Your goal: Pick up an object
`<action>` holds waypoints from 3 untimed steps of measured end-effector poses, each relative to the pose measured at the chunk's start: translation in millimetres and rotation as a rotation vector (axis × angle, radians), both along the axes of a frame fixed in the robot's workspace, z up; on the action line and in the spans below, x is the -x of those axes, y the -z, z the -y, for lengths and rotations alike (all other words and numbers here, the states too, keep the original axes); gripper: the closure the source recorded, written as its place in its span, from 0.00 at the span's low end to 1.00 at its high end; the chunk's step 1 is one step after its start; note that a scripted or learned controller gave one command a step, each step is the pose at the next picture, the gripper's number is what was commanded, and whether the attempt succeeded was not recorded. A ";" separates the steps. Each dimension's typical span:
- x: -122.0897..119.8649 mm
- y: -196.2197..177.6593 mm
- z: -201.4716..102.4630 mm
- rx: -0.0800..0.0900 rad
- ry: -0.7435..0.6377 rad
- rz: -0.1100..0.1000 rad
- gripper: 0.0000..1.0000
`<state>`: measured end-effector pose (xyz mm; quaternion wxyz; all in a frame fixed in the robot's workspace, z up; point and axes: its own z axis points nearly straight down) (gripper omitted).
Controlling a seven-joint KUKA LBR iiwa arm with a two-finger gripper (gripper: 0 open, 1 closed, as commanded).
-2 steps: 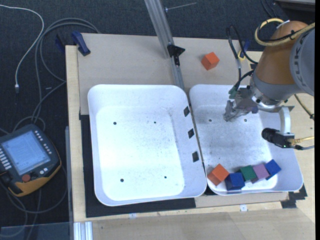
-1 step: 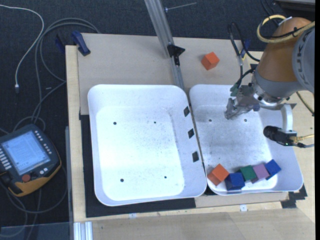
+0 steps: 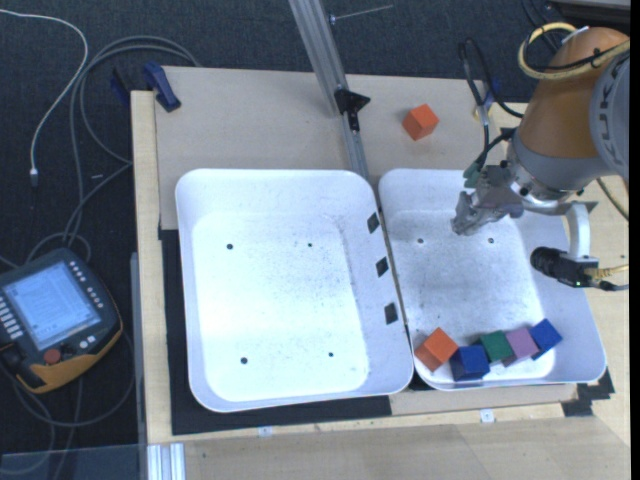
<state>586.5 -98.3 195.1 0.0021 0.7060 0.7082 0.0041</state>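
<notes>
Several small blocks lie along the near edge of the right bin (image 3: 470,283): an orange block (image 3: 436,348), a dark blue block (image 3: 469,363), a green block (image 3: 496,348), a pink block (image 3: 521,343) and a blue block (image 3: 545,335). My gripper (image 3: 467,218) hangs over the far part of the right bin, well away from the blocks, with nothing seen in it. Its fingertips are too small and blurred to read.
Another orange block (image 3: 421,121) sits on the bench behind the bins. The left bin (image 3: 275,288) lies beside the right one. A metal post (image 3: 320,48) rises at the back between them. A teach pendant (image 3: 50,313) rests far left.
</notes>
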 end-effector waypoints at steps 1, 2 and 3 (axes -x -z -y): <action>-0.6 -10.6 -0.3 0.000 -0.002 0.002 1.00; -1.3 -21.3 -0.6 0.001 -0.003 0.004 1.00; -2.0 -31.9 -0.9 0.001 -0.005 0.006 1.00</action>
